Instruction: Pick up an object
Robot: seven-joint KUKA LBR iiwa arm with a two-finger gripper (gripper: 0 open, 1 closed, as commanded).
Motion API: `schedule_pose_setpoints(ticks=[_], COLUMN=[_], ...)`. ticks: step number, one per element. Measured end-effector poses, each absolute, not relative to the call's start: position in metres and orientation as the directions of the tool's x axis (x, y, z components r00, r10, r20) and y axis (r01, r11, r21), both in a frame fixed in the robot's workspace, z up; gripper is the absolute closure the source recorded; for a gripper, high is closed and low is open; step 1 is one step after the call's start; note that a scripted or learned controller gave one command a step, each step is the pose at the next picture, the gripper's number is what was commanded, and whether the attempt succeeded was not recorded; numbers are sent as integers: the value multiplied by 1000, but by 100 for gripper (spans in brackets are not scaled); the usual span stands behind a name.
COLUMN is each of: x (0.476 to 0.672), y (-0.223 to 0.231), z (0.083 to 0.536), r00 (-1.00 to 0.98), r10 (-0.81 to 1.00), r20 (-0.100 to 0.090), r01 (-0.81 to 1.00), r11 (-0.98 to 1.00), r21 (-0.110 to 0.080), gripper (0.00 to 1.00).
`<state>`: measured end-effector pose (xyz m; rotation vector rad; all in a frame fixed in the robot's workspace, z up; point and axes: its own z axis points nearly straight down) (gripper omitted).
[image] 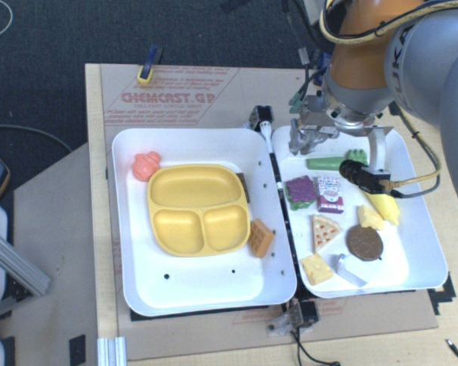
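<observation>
Brown board under the two bins (130, 227) reads "CHEMCAST GP" in red. Right of the yellow divided plate (197, 208), the gripper (307, 142) hangs above the green stick (326, 162); its opening cannot be told.

Yellow tray (196, 217) in left bin (130, 227), pink toy (145, 165) far-left of it, gripper (308, 141) over right bin's (424, 242) far end, above food toys.

Green stick (326, 162) partly behind end effector (309, 137) (finger gap unclear); arm (435, 59) cropped.
</observation>
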<state>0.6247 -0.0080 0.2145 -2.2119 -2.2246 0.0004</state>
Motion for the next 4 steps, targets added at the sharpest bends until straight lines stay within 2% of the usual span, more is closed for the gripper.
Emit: schedule_pose_setpoints(ticks=[2, 3, 4], x=[630, 627, 624], y=[-15, -19, -17], z=[216, 232, 216], r00=[0, 0, 1], r10=[1000, 1000, 1000], r20=[0, 0, 0], r01=[1000, 1000, 1000], r11=[0, 0, -1], r21=[2, 4, -3], gripper=[100, 100, 100])
